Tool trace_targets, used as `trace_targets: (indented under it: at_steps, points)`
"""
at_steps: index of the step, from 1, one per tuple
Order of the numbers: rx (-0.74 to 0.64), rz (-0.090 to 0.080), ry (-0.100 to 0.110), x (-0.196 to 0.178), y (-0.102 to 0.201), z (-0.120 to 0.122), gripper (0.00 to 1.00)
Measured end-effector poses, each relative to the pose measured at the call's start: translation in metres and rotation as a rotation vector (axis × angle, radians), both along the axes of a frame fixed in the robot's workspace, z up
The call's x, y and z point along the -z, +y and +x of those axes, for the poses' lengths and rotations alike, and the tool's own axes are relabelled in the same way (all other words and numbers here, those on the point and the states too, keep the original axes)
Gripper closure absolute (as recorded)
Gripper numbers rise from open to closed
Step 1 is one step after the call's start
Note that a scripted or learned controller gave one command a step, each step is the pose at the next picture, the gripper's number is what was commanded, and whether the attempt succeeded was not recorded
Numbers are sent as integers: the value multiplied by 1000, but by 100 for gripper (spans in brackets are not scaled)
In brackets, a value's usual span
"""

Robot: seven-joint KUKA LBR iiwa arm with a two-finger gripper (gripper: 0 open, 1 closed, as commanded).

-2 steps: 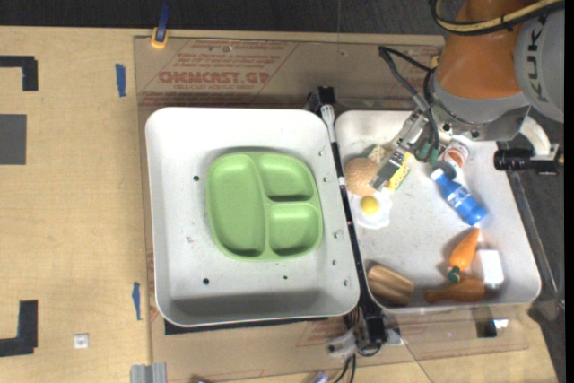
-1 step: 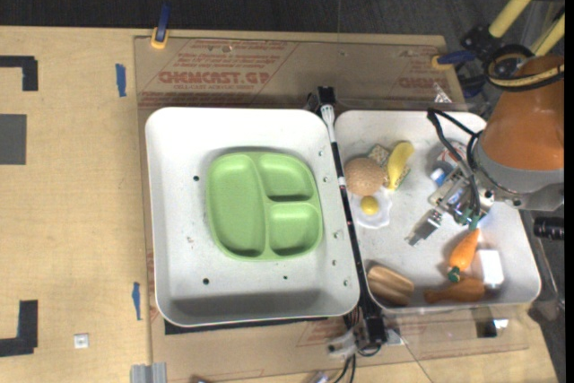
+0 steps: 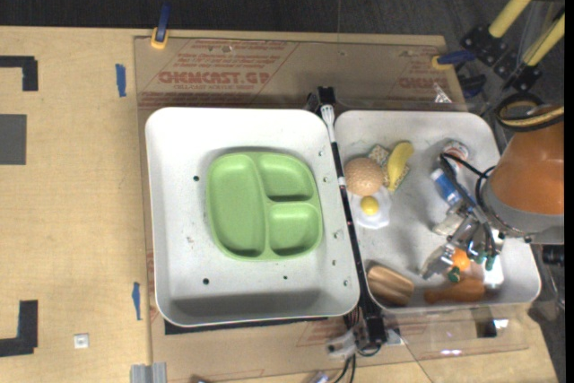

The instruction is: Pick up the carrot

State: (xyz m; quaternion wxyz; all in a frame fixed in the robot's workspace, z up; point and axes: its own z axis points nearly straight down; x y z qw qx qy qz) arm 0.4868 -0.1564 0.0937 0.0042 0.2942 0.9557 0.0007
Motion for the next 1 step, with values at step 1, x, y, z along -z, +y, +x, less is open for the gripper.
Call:
trace_targets:
  at_steps: [1]
  points:
    - [3,-1,-8,-10,0,2,100]
